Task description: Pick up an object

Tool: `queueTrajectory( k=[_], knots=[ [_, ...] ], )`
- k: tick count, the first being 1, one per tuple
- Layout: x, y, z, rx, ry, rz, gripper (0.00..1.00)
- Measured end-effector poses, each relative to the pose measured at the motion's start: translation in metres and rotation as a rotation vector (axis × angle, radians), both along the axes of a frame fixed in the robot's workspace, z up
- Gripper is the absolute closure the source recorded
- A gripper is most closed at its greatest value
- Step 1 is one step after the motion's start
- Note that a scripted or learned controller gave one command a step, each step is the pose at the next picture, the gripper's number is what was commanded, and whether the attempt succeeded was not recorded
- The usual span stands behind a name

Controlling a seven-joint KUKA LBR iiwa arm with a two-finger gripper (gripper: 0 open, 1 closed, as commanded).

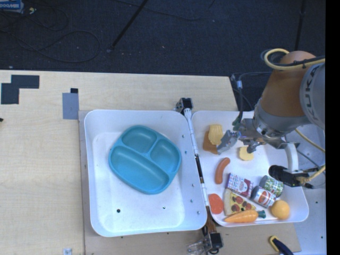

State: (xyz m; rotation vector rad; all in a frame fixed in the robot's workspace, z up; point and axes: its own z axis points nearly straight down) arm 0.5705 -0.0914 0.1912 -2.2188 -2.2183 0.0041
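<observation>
While the small pale-yellow toy chunk (pixel 246 153) lies in the right white bin (pixel 303 209), the two-finger gripper (pixel 240 137) hangs just above it — fingers spread, nothing between them. Beside it sit a yellow corn-like toy (pixel 214 135) and an orange-red sausage (pixel 222 170); a blue divided plate (pixel 144 159) occupies the left bin (pixel 90 169).

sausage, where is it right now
The sausage lies in the right bin, near its middle divider side, just below the gripper and above the small red carton.
</observation>
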Motion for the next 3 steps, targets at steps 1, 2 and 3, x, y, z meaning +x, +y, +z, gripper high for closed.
queueTrajectory(
  k=[1,2,3],
  knots=[
    [-0.014,-0.012,-0.102,0.0,-0.005,0.0,0.0],
    [-0.014,-0.011,-0.091,0.003,-0.005,-0.004,1.0],
    [0.04,0.048,-0.003,0.0,-0.004,0.002,1.0]
  ],
)
